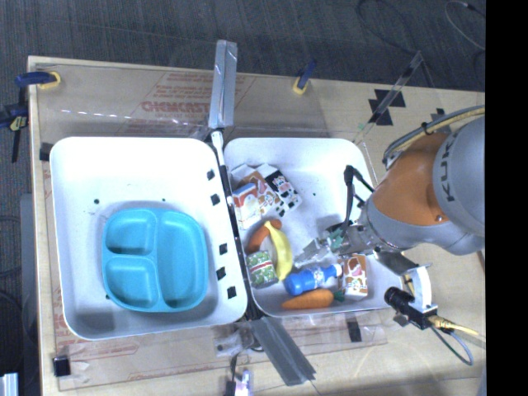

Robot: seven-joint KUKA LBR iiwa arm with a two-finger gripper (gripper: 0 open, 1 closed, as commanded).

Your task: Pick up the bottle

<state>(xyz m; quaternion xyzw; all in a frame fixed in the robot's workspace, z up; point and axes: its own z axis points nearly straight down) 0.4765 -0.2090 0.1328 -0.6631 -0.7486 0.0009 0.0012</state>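
The bottle (309, 280) is blue with a white band and lies on its side near the front of the right bin (313, 148). An orange carrot (307, 300) lies just in front of it, and a banana (279, 250) is to its left. My gripper (323, 246) hangs low in the right bin, just behind and slightly right of the bottle. The grey arm with its orange band (408, 196) comes in from the right. Nothing shows as held.
Several printed cartons (260, 190) crowd the right bin's back left. A small green carton (260, 268) sits by the banana, and a red-and-white carton (355, 275) lies right of the bottle. The left bin (74, 172) holds a blue divided tray (155, 258).
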